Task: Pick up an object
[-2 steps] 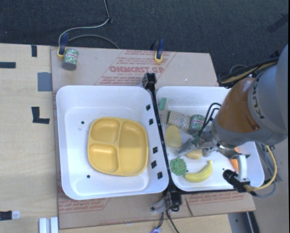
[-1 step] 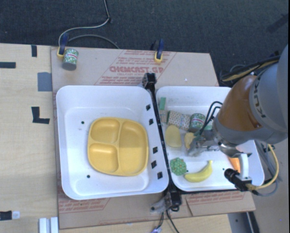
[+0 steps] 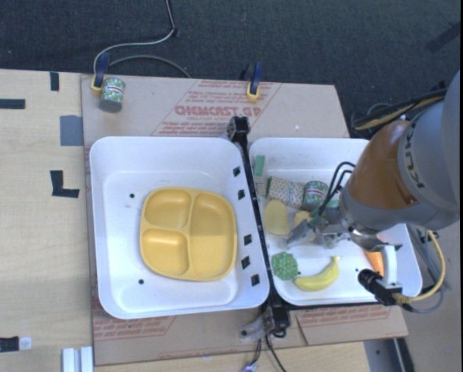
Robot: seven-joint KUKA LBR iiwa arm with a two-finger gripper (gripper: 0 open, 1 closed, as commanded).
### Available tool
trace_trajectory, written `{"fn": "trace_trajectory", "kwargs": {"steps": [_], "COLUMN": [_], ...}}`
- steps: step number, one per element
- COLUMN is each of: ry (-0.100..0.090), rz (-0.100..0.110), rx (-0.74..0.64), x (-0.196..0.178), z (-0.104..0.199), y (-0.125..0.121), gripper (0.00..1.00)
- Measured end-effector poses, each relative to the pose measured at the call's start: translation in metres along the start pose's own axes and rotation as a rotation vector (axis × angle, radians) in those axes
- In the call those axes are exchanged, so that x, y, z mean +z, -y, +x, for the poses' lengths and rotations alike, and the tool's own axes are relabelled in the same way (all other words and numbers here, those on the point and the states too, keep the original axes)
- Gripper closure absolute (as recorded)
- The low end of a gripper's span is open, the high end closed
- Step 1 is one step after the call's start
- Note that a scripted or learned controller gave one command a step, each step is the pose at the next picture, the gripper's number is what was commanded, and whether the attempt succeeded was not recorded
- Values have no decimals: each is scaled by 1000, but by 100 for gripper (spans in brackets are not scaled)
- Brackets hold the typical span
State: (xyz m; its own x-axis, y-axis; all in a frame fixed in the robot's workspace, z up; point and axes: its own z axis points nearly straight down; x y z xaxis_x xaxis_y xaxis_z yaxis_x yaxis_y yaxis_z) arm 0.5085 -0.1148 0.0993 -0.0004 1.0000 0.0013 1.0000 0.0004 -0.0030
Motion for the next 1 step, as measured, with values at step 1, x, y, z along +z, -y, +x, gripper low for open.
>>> {"fn": "trace_trajectory", "kwargs": {"steps": [1], "ry": [2], "rz": [-5], "rx": [-1], "x": [13], "z": [8], "y": [-57], "gripper": [0]}}
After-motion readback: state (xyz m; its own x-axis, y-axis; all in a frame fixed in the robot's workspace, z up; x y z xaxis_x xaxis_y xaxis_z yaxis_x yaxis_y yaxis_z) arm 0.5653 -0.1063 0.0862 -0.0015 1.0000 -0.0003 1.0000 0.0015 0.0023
